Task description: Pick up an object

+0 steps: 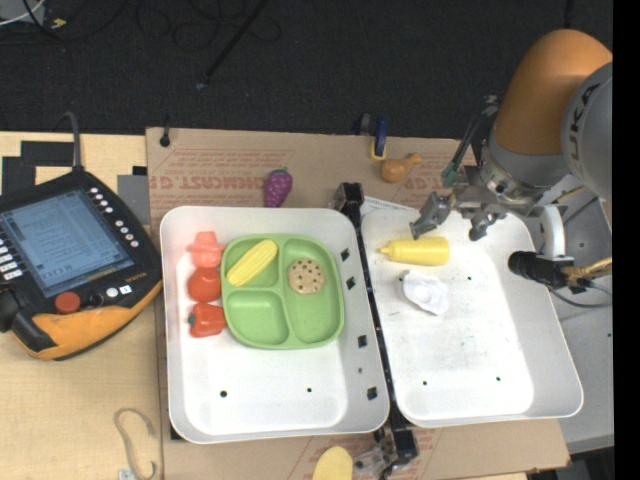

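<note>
Currently the gripper (455, 218) sits over the far edge of the right bin (520, 368), jaws spread wide, nothing between them. Closest candidate is the yellow mustard bottle (415, 252), lying on its side just near-left of the fingertips; white crumpled object (427, 292) sits just nearer than that.

Risks, my read:
- Bottle is round and lying flat. An off-centre close could roll it or squirt it out sideways.
- Bottle and white object are close together. A wide descent could clip both, or catch the soft one by accident.
- Both are near the divider (360, 288) between bins; a finger could land on the bin wall and stall the descent.
- Gripper looks offset to the far-right of the bottle, so a straight drop probably misses.

Surface/room:
- Left bin (260, 408) holds a green divided plate (285, 313) with a corn cob (249, 261) and a cookie (305, 276) on it, plus red and pink toy food (204, 286) beside it on the left.
- Bins sit on cardboard (230, 173) over a light wooden bench (70, 398); purple grapes toy (277, 186) and an orange toy (399, 167) lie on the cardboard beyond the bins.
- Teach pendant (70, 258) left of the bins, dark floor with cables at the far side.
</note>
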Controlling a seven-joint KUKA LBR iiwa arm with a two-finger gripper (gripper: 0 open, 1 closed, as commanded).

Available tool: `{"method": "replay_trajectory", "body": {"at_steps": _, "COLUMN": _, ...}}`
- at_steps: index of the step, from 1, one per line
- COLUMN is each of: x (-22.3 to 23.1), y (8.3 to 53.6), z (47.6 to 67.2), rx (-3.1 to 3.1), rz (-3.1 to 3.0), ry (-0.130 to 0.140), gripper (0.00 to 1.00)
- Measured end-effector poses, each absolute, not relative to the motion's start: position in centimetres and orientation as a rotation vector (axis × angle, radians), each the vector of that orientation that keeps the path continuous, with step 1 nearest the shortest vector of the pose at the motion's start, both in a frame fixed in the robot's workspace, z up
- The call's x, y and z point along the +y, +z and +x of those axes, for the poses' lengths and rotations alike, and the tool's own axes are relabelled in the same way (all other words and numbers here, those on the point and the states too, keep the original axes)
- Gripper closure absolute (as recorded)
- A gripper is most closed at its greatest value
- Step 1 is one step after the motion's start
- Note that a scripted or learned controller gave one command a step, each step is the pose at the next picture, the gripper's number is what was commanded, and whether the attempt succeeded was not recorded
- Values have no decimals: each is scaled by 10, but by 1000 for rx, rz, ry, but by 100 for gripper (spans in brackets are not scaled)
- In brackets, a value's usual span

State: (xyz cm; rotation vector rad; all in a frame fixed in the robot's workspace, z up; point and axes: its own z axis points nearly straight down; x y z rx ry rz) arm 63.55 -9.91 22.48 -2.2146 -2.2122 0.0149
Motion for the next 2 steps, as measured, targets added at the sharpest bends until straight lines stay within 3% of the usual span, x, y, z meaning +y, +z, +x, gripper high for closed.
{"method": "replay_trajectory", "body": {"at_steps": 1, "x": -99, "y": 233, "z": 638, "rx": -2221, "rz": -2219, "ry": 2, "gripper": 0}}
{"method": "replay_trajectory", "body": {"at_steps": 2, "x": -103, "y": 186, "z": 632, "rx": -2218, "rz": -2217, "ry": 7, "gripper": 0}}
